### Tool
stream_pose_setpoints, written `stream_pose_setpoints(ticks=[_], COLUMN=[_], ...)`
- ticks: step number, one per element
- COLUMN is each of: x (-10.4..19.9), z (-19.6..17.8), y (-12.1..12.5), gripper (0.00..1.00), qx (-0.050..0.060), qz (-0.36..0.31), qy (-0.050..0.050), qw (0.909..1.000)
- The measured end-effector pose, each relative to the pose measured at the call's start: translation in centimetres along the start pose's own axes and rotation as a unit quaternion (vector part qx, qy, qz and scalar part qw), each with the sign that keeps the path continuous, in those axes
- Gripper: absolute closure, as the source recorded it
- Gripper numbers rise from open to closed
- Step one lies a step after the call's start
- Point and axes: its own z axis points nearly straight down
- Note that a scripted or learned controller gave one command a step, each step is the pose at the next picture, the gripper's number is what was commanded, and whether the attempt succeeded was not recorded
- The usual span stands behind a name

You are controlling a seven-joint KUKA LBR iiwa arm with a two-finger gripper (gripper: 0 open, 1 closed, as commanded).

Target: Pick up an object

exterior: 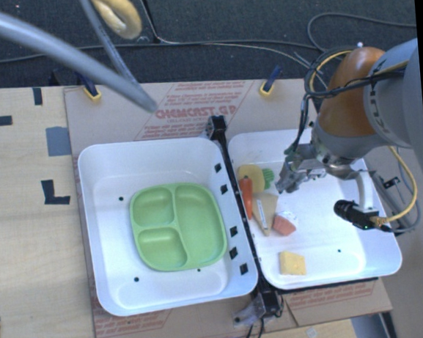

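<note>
**Toy food in the right bin, gripper low beside it**

Toy food items lie in the right bin, bunched near its left wall: a yellow-and-green piece at the top, an orange carrot just below it along the divider, a pale stick-shaped piece beside the carrot, and a salmon-coloured wedge touching its lower end. A yellow cheese block sits apart, nearer the front wall. The gripper hangs over the bin just right of the yellow-and-green piece; its fingers are too dark and blurred to tell whether they are spread or closed, and nothing is visibly held. The left bin holds a green divided plate.
</note>
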Motion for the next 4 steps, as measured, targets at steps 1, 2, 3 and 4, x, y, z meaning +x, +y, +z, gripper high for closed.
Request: stream_pose_setpoints(ticks=[1, 2, 3, 4], x=[-0.1, -0.1, 5.2, 11.0], z=[-5.3, -10.6, -10.8, -10.2], y=[1.1, 1.3, -0.3, -2.0], gripper=[1.0, 1.0, 1.0, 1.0], qx=[0.0, 0.0, 0.003, 0.004], qz=[0.0, 0.0, -0.002, -0.002], qy=[0.0, 0.0, 0.0, 0.0], qw=[1.0, 1.0, 1.0, 1.0])
